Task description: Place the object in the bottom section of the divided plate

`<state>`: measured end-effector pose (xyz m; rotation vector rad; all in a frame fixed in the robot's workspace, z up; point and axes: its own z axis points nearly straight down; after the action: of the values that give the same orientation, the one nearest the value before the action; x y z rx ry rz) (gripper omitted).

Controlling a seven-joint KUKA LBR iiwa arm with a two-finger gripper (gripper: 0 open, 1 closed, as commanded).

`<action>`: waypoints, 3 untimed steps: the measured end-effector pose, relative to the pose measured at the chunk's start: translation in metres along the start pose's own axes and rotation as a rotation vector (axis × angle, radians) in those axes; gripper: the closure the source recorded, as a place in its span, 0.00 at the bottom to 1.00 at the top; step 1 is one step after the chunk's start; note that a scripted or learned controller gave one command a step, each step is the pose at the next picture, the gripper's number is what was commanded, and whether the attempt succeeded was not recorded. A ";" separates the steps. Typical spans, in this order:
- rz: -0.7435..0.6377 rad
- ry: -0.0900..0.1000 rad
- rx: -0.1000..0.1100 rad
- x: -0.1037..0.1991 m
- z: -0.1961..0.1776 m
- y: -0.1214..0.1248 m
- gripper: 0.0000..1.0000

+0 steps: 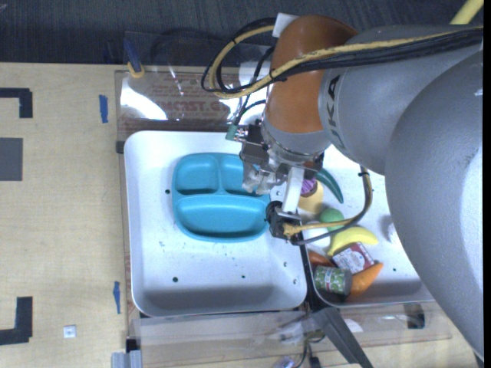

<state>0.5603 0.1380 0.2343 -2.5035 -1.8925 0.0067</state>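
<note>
White left bin (153, 267) holds blue divided plate (215, 198); right bin (399, 278) holds toy food (349, 255).

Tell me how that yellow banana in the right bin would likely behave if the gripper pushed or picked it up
The banana is curved, so a push would probably make it pivot or rock rather than slide straight. Its skin looks smooth and glossy, so it may slip in a narrow grasp. It lies packed against other items, including a carrot, so pushing it would likely shift them too.

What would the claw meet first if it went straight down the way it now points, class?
Most likely the right rim of the blue divided plate, since the claw hangs just over that edge in the left bin. Depth is hard to judge from this slant, so it could land just beside the plate instead.
</note>
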 end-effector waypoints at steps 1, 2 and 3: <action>0.087 0.000 -0.001 -0.013 0.011 -0.055 1.00; -0.173 0.003 -0.009 0.039 -0.146 -0.036 1.00; -0.174 0.000 -0.005 0.039 -0.144 -0.037 0.00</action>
<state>0.5364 0.1859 0.3782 -2.3323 -2.1054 0.0012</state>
